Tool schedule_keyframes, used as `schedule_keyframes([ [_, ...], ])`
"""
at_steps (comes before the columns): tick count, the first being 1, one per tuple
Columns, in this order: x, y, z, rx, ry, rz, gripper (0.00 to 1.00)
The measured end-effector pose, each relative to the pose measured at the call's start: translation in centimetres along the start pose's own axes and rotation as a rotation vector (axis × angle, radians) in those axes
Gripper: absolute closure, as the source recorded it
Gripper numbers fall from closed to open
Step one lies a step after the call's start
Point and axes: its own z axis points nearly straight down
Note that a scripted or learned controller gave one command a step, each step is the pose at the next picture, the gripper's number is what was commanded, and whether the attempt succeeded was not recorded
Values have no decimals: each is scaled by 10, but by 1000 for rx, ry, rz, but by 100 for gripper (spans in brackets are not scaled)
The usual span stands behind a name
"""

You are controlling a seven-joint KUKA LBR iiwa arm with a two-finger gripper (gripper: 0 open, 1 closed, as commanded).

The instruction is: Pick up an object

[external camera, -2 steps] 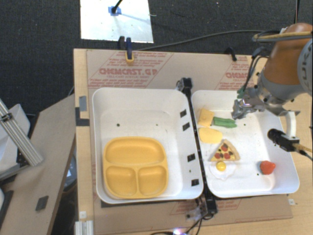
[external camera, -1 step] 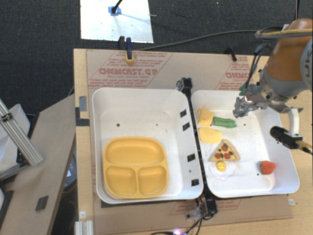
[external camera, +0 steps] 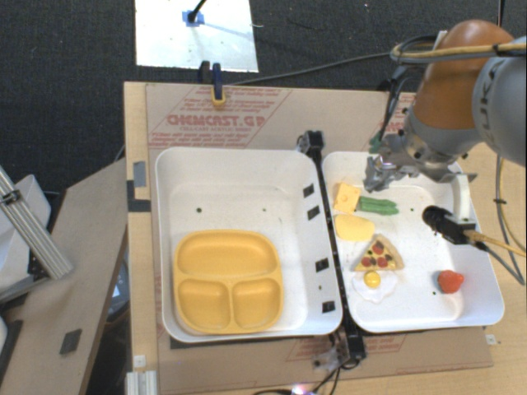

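The right bin (external camera: 486,307) holds several toy foods. A green bean pod (external camera: 380,206) lies near its back. Left of the pod sits a yellow cheese wedge (external camera: 347,197), with a pale yellow piece (external camera: 354,227) in front of it. A pizza slice (external camera: 379,256), a fried egg (external camera: 373,284) and a red strawberry (external camera: 450,281) lie toward the front. My gripper (external camera: 377,179) hangs at the back of this bin, just above the bean pod and the cheese wedge. Nothing is visibly held in it.
The left bin (external camera: 239,179) holds a yellow divided tray (external camera: 230,281) at its front. A black divider strip (external camera: 323,229) runs between the bins. The grey and orange arm (external camera: 461,81) reaches in from the right over the right bin's back corner.
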Motion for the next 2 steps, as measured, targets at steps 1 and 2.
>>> schedule_keyframes([
  [1, 52, 15, 9, 0, 0, 0, 100],
  [2, 108, 22, -2, 0, 1, 0, 100],
])
